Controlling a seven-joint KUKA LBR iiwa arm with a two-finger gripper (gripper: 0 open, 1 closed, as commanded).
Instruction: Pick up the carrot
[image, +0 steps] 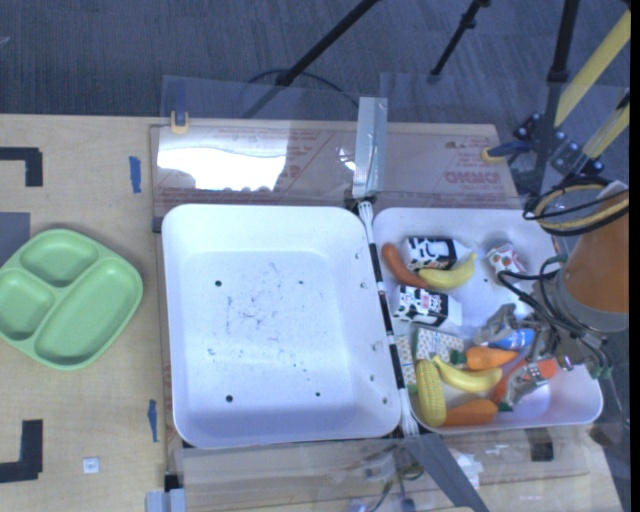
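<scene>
The arm comes in from the right, its orange band (605, 265) showing above the wrist, and the gripper (525, 350) hangs low over the right bin (585, 400), down among the clutter. Cables and metal parts crowd the fingers from this angle, so I cannot tell whether they are spread or closed, or whether anything sits between them. The carrot (490, 357) lies in that same bin, just left of the gripper and touching or nearly touching it, with a yellow banana (468, 377) curved right beneath it. A second orange piece (470, 412) rests along the bin's near wall beside an ear of corn (430, 390). Farther back lie another banana (450, 273) and a reddish sausage (396, 263). The left bin (270, 320) sits alongside, and a green divided plate (65, 297) rests well apart on the bench.
</scene>
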